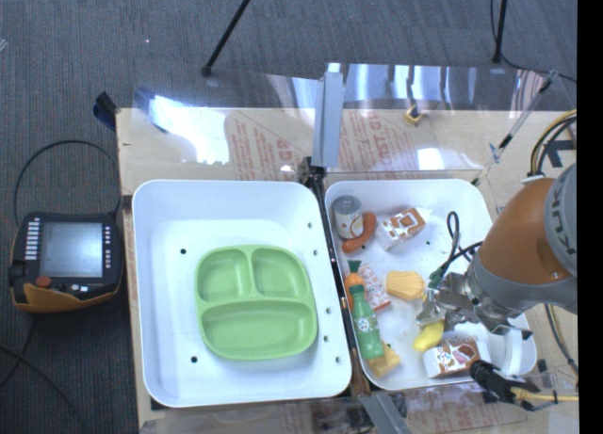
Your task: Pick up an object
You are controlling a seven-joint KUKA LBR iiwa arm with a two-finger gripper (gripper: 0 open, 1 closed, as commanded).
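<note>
Camera view: I can't tell the jaws' state above the yellow toy banana point(429, 335); light, slick, best pinched mid-body.

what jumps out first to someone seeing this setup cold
The big green divided plate lying alone in the left bin draws the eye first. Next comes the clutter in the right bin: a small can, a green bottle, little cartons and a yellow banana. The grey arm with its orange band reaches in from the right, its claw low just above that banana.
</note>
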